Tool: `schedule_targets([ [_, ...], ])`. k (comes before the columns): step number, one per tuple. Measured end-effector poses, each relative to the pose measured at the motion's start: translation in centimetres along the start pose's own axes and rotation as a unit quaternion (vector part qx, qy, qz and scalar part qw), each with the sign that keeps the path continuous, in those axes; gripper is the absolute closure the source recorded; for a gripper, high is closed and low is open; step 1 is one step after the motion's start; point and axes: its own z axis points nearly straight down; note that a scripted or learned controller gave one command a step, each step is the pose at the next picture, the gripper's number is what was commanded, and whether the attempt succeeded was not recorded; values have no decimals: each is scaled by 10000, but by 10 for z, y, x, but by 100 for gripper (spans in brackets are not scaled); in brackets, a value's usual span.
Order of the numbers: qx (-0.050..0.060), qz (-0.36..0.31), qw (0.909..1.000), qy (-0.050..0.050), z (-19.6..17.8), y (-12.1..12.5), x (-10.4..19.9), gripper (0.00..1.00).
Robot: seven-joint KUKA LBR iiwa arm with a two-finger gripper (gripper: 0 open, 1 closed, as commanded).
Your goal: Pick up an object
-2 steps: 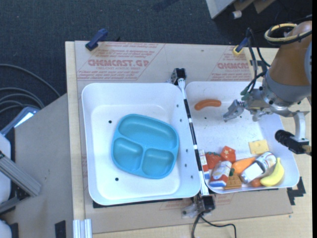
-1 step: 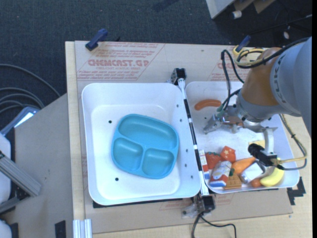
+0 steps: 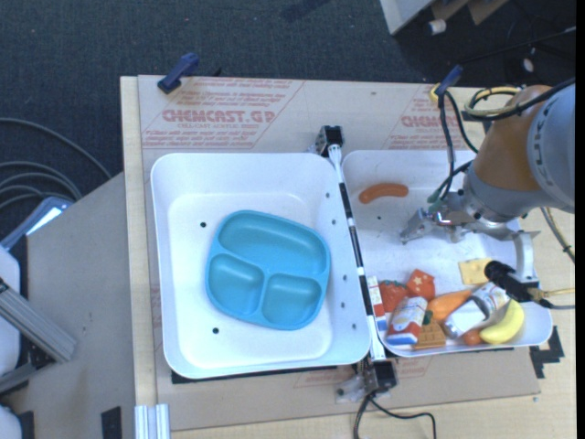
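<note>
The left bin point(image 3: 174, 245) holds a blue divided plate point(image 3: 267, 269). In the right bin point(image 3: 366, 167), a sausage point(image 3: 383, 192) lies near the far wall, long axis left-right. The gripper point(image 3: 422, 225) hovers beside it, jaws spread wide, holding nothing. A banana point(image 3: 505, 325) lies among toy foods at the near edge.

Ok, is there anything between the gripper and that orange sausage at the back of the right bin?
Nothing visible. The gripper sits low in the right bin, and the sausage lies just beyond it toward the back wall, with bare white floor between them. The other items are piled at the bin's near end.
</note>
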Motion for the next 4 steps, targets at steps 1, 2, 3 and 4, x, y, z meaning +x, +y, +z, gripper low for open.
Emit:
schedule_targets([
  [1,-7,-6,10000,-1,-10,1,1,100],
  [2,-12,-10,10000,-4,-20,1,1,100],
  [3,-18,-16,10000,-8,-30,1,1,100],
  [4,-22,-20,10000,-12,-40,2,1,100],
])
